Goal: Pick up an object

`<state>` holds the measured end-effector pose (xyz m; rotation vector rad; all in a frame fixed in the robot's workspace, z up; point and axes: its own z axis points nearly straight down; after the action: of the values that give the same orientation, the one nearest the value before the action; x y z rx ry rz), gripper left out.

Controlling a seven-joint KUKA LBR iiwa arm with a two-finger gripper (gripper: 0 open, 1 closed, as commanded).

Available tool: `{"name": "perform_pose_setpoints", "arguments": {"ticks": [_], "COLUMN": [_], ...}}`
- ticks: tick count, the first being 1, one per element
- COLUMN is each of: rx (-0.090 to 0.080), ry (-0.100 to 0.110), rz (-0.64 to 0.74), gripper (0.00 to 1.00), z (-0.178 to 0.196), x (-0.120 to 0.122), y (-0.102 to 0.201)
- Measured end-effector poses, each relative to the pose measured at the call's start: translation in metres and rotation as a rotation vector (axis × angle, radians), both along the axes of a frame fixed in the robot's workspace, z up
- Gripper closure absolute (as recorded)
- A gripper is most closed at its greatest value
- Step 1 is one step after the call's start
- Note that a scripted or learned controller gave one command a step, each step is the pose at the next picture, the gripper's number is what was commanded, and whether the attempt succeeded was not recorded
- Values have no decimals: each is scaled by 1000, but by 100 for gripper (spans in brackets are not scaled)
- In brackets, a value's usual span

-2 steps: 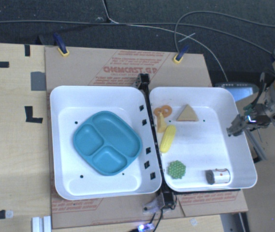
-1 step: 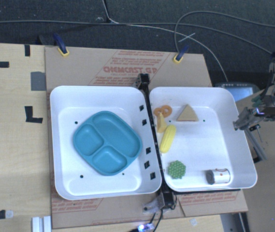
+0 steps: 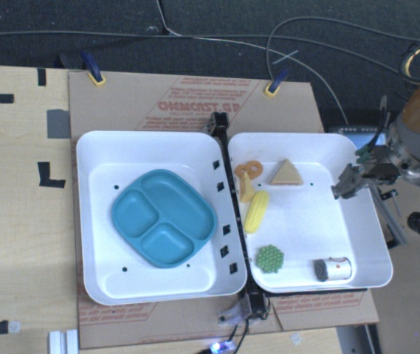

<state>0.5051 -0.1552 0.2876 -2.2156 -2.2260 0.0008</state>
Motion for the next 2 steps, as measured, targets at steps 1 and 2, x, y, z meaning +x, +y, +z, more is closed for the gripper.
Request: {"name": "perform_pose_setpoints", "arguments": {"ticks": [1,2], "rx": [1,1], "ry": [1,0], "rz": [1,2], "gripper": [100,100], "z": [-22,-22], "x": [7,10], "y": [51,104]}}
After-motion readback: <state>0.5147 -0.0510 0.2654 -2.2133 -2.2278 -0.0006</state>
